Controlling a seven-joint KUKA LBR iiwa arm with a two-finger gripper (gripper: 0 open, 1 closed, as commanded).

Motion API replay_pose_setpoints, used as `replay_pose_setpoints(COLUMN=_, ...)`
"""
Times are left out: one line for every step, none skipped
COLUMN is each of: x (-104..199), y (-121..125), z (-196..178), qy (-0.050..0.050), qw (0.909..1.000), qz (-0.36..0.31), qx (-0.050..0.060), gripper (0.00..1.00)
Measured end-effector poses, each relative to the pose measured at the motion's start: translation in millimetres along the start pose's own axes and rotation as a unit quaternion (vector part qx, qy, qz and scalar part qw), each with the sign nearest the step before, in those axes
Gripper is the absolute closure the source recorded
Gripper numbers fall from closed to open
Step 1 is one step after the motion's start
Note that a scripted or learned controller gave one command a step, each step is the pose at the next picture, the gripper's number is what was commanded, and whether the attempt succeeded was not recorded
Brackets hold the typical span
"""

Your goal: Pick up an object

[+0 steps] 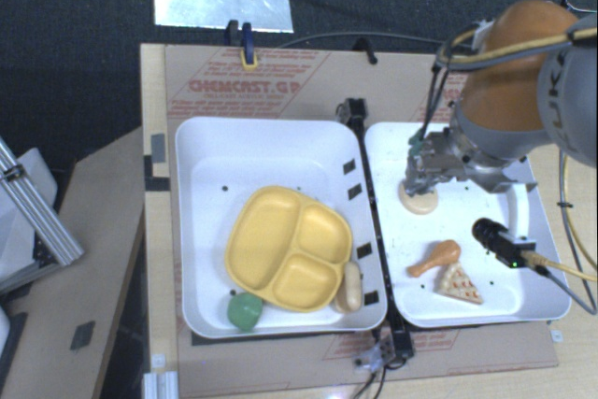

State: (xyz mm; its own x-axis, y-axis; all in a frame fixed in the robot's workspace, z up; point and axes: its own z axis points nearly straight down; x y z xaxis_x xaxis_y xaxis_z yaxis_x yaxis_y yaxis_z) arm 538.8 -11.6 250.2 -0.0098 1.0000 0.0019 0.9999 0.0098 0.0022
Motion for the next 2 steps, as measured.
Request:
replay_pose_setpoints(x=45, y=7, z=4, qy=0.000, qw=1.0000, qz=0.000, qx=0.000, gripper=1.00)
replay_pose_setpoints(x=95, y=18, z=7, qy=0.000, qw=1.0000, qz=0.000, qx=0.000, gripper=1.00)
